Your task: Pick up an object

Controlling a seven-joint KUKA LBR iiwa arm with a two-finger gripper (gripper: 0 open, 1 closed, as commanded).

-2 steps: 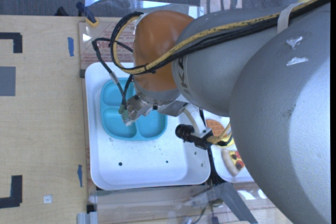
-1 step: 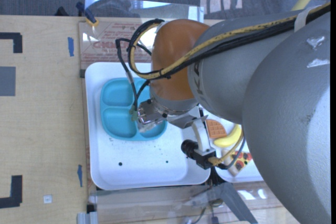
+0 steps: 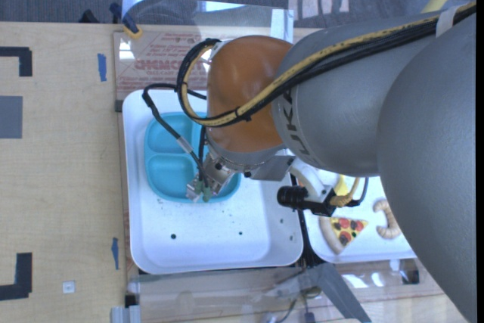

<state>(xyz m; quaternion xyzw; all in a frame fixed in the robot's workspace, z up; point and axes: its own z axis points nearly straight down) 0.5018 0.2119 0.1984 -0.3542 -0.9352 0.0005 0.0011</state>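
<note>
Hovering low over the blue divided tray point(image 3: 168, 156) in the left bin point(image 3: 227, 246), the end effector point(image 3: 203, 191) touches its near rim; its grip I cannot tell; the tray looks light, stiff, slick plastic; the rim seems the best hold.

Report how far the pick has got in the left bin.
Done: the arm has reached in, and its end effector is down at the lower edge of the blue divided tray in the left bin. In hand: nothing visibly held. Left: get a grip and lift. The pizza slice toy lies untouched in the right bin.
</note>
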